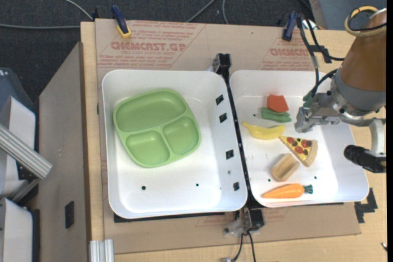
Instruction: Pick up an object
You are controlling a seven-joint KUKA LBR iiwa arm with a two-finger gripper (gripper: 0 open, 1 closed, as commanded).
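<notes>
Gripper above right bin, finger state unclear, beside triangular pizza slice

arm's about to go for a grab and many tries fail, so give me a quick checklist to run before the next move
1. Targets present in the right bin: ok. Banana, pizza slice, bread roll, carrot and a red and green piece lie there.
2. Gripper over the right bin: ok, it sits right of the banana and above the pizza slice.
3. Object between the fingers: not ok, none seen there.
4. Fingers open for a grab: cannot tell.
5. Targets spaced apart: not ok, pizza slice and bread roll lie very close.
6. Green divided plate out of the way: ok, in the left bin.
</notes>
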